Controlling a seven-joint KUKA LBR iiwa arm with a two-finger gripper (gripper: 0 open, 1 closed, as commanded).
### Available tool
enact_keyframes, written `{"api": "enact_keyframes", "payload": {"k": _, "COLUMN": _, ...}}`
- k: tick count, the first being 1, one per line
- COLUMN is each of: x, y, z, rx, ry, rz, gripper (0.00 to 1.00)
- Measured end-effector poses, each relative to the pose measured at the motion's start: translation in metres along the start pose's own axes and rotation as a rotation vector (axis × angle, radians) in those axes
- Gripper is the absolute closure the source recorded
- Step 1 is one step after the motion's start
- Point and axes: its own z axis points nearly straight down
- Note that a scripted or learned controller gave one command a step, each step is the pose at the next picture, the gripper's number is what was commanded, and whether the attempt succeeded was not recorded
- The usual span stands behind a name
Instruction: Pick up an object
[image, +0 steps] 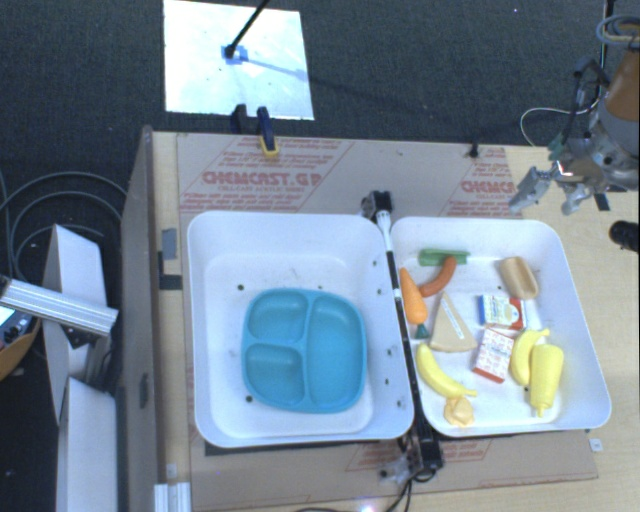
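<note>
My gripper (552, 194) hangs above the bench just beyond the right bin's (575, 262) far right corner, open, with nothing between its fingers. Toy food lies in that bin. A green piece (443, 257), a red sausage (438, 278) and an orange carrot (413, 296) lie at the far left. A tan bread roll (518, 277) sits at the far right, closest to the gripper. A pale wedge (453, 326) and two small cartons (497, 310) (493, 354) occupy the middle. A banana (440, 371) and a yellow bottle (545, 376) lie near the front.
The left bin (215, 300) holds a blue divided plate (303, 350). A black clamp (380, 206) sits where the two bins meet at the back. Cardboard covers the bench around the bins. Cables hang by the arm at the upper right.
</note>
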Motion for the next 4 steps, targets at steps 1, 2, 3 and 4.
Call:
{"api": "enact_keyframes", "payload": {"k": 1, "x": 0.041, "y": -0.004, "z": 0.163, "rx": 0.010, "ry": 0.004, "rz": -0.004, "gripper": 0.00}}
{"api": "enact_keyframes", "payload": {"k": 2, "x": 0.091, "y": 0.005, "z": 0.176, "rx": 0.001, "ry": 0.002, "rz": -0.006, "gripper": 0.00}}
{"api": "enact_keyframes", "payload": {"k": 3, "x": 0.087, "y": 0.006, "z": 0.162, "rx": -0.001, "ry": 0.002, "rz": -0.004, "gripper": 1.00}}
{"api": "enact_keyframes", "payload": {"k": 4, "x": 0.022, "y": -0.089, "z": 0.116, "rx": 0.004, "ry": 0.000, "rz": 0.010, "gripper": 1.00}}
